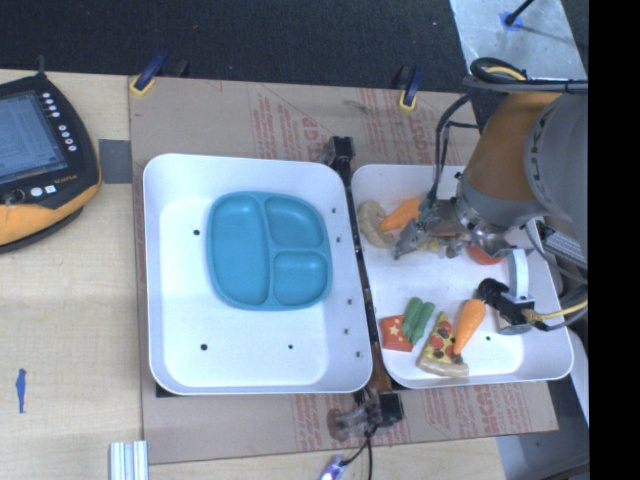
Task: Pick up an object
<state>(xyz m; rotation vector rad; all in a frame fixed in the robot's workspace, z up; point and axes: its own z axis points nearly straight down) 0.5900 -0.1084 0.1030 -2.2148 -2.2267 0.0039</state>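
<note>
The right bin (540,368) holds several toy foods. An orange piece (402,213) and a beige piece (372,221) lie at its upper left. My gripper (414,237) hangs low just below and right of the orange piece, close to it or touching it. Lower in the bin are a green pod (418,318), a red block (394,332), a pizza slice (441,349) and a carrot (467,326). A red item (487,256) is partly hidden under the wrist.
The left bin (170,268) holds a blue divided plate (268,249). The arm's grey body and orange band (505,153) cover the right bin's upper right. Black cables (500,298) hang over the bin's right side. A teach pendant (40,163) lies at the far left.
</note>
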